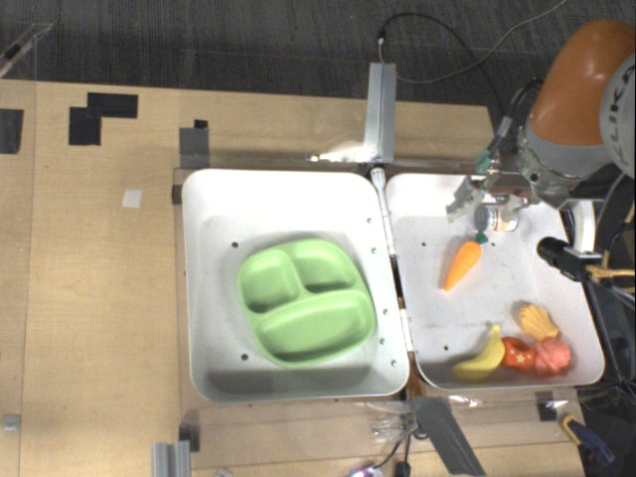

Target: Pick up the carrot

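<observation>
I judge the pick not yet made: the carrot (461, 264) lies loose on the floor of the right bin (427, 311), middle right of the frame. My pincer (484, 210) hangs just above the carrot's green top, nothing in it; released or clenched, I cannot tell.

Orange carrot (462, 264), green tray (306, 299), yellow banana (481, 358).
</observation>
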You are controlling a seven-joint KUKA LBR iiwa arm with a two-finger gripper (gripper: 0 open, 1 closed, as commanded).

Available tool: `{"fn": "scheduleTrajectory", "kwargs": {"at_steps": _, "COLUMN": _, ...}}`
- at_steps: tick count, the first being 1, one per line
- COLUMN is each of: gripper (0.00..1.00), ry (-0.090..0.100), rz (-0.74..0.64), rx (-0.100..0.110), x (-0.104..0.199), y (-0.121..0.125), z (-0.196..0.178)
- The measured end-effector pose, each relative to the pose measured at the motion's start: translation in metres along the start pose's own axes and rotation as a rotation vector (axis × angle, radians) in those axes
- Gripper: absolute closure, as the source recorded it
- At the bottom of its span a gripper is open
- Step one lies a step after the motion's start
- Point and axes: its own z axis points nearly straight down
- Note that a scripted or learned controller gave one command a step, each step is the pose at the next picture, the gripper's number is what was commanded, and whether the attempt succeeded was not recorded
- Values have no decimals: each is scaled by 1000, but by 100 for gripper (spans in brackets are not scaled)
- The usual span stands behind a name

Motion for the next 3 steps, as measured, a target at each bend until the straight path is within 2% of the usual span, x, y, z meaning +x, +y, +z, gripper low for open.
{"fn": "scheduleTrajectory", "kwargs": {"at_steps": 1, "gripper": 0, "ry": -3, "rz": 34, "rx": -8, "x": -61, "y": -26, "z": 128}}
{"fn": "scheduleTrajectory", "kwargs": {"at_steps": 2, "gripper": 100, "ry": -2, "rz": 33, "rx": -14, "x": -59, "y": -23, "z": 116}}
{"fn": "scheduleTrajectory", "kwargs": {"at_steps": 3, "gripper": 100, "ry": -2, "rz": 57, "rx": -3, "x": -22, "y": 55, "z": 37}}
